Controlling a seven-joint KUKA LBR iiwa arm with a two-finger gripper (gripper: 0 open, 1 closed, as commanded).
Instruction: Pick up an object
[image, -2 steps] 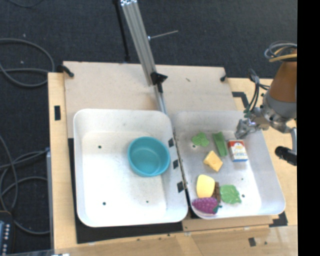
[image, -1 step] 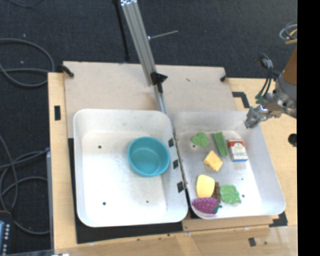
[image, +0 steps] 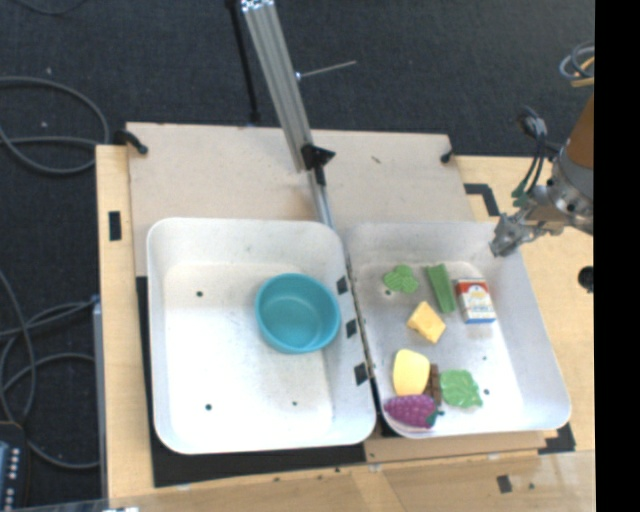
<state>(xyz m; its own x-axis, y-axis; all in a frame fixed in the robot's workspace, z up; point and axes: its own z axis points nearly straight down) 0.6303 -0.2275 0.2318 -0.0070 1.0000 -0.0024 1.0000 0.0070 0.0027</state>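
Tool (image: 508, 240) hangs at the far right corner of the right bin (image: 540, 340), small and blurred, so I cannot tell its state; nothing shows in it. As I judge it, the pick has not begun: every candidate lies loose in the bins, and the reach down, the grasp and the lift are all left.

Counting from the far left toward the tool: one left bin (image: 180, 300) well away from it, holding one teal bowl (image: 297, 312). Then the right bin, with seven small items. Nearer the camera and left of the tool sit one purple grape bunch (image: 411, 409), one yellow cylinder (image: 411, 371) touching it, and one green leafy piece (image: 401, 280). One yellow cheese wedge (image: 426, 323) and one green stick (image: 438, 287) lie closer, with a second green leafy piece (image: 460, 389) at the near rim. One red and white carton (image: 476, 301) lies nearest the tool, just below it. Both bins rest on one wooden surface (image: 400, 170).
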